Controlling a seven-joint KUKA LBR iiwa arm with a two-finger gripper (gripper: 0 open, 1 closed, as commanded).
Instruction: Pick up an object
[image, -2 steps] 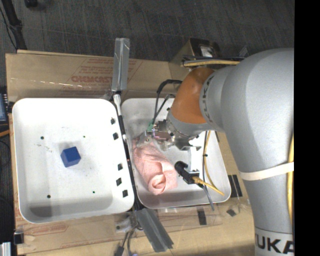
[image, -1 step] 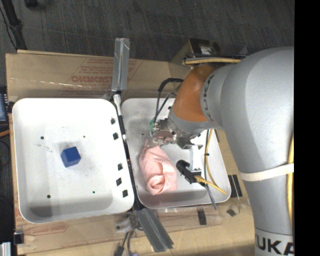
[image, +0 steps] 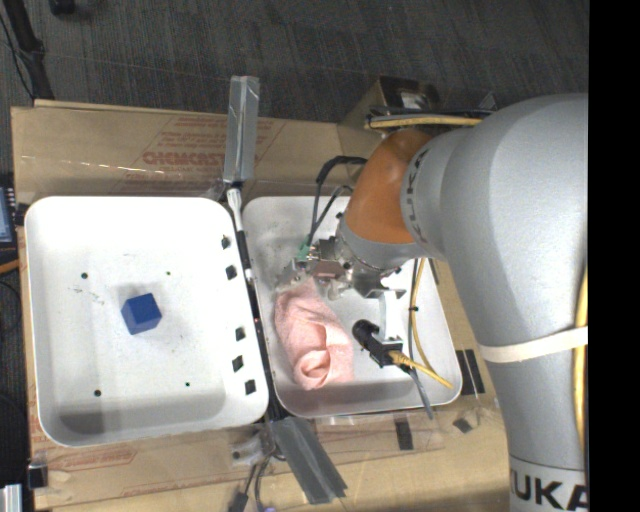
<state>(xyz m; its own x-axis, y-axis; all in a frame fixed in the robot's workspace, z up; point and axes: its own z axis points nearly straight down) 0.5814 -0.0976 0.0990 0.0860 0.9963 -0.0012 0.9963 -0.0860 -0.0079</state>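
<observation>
A crumpled pink cloth (image: 311, 342) lies in the right bin (image: 262, 250), toward its front left. My gripper (image: 322, 278) is low in that bin, right at the cloth's upper edge, and the wrist above covers much of it. A small blue cube (image: 142, 312) rests in the middle of the left bin (image: 60, 230), far from the gripper.
The big grey arm reaches in from the right and covers the right bin's far and right parts. A raised divider (image: 243, 300) with black clips separates the two bins. Cardboard (image: 120, 150) lies under and behind the bins.
</observation>
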